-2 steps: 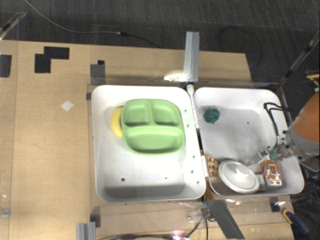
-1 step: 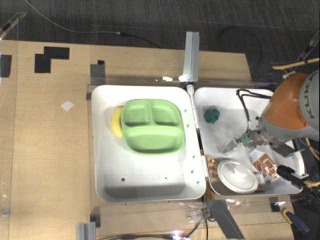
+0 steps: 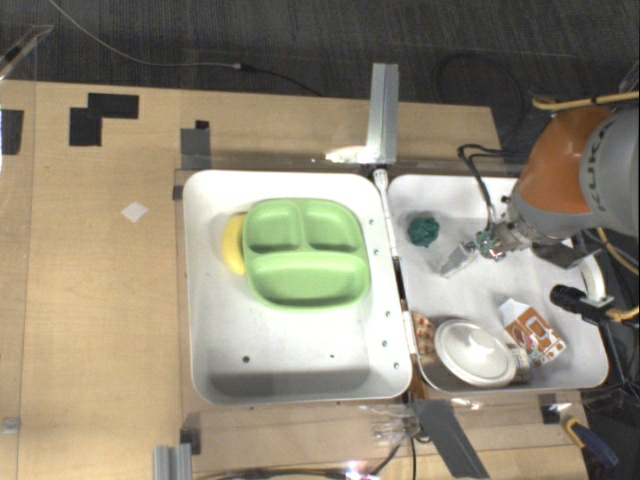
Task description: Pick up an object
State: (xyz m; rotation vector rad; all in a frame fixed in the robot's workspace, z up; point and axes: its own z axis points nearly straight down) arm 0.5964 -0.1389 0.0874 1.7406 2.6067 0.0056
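Arm reaches in from the right over the right bin (image 3: pixel 590 368). Gripper (image 3: pixel 460 258) sits low near the bin floor; can't tell how it is set, nothing visibly held. Small teal object (image 3: pixel 424 230) lies just beside it, apart. Silver bowl (image 3: pixel 477 350) and orange-white packet (image 3: pixel 533 332) near the front. Left bin (image 3: pixel 290 363) holds a green divided tray (image 3: pixel 304 251), yellow item (image 3: pixel 232 245) tucked at its left edge.

Surroundings as I see them from above:
- Bench top (image 3: pixel 90 298): pale wood, running left and near.
- Black square markers (image 3: pixel 100 118): stuck at its far left.
- Floor (image 3: pixel 250 18): dark carpet, possibly ribbed, along the far side.
- Thin cable (image 3: pixel 150 60): trailing over that carpet.
- Metal upright bracket (image 3: pixel 383 113): far, centre.
- Light: even, soft shadows.
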